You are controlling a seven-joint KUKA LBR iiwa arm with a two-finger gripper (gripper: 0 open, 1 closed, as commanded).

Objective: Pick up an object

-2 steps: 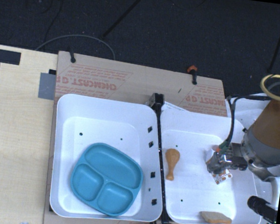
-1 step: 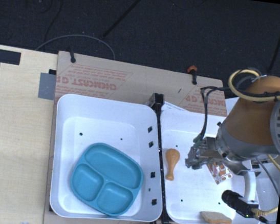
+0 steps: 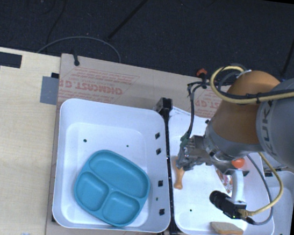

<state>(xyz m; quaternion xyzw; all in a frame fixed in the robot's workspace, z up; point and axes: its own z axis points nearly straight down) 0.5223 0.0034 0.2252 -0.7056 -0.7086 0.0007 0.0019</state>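
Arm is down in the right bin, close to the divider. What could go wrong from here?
1. The slim orange-brown item lies hard against the divider between the bins. The gripper, sitting over its upper end, may strike that divider or catch only the tip, so the item slips out.
2. A miss could shove the item flatter against the wall of the right bin, making a retry harder.

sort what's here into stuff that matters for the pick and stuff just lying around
Likely in play: orange stick, right under the arm; right bin.

Lying about: blue plate; left bin; tan block.
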